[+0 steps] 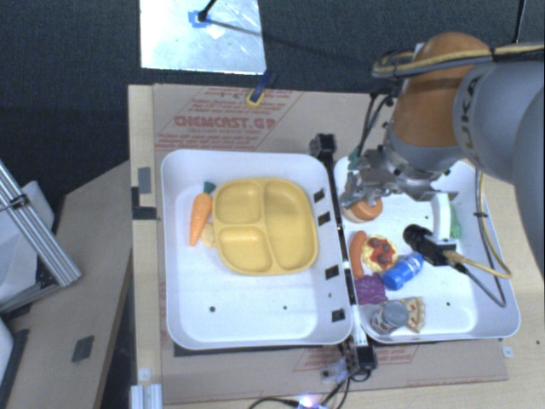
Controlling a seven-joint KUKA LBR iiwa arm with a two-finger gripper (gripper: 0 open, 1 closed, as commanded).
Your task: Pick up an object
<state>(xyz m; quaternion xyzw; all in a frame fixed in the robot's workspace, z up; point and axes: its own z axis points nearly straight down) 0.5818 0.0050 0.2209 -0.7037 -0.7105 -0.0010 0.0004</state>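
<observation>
White plastic bins sit side by side on the desk (145, 254), and the right bin (498, 313) is the crowded one: nearest the camera lie a grey can (390, 315) against a slice of pizza (415, 313), then a purple piece (370, 290), a blue bottle (402, 271), a second pizza piece with red topping (379, 250) and a red-orange sausage shape (357, 249) along the divider. Farther back, the tool (368, 196) of the grey-and-orange arm (443, 83) hangs low directly over a round orange item (368, 210) near the bin's inner wall; whether the tool is spread or closed cannot be told here, as the wrist hides it. The orange item appears the likely target, and a clean pick would call for a straight descent centred on it, clear of the divider wall and the sausage shape just beside it, with a firm close before any lift, since a rounded body may roll or squirt free. In the left bin (183, 313) a yellow divided plate (260, 226) and a toy carrot (199, 217) lie well apart from the work.
</observation>
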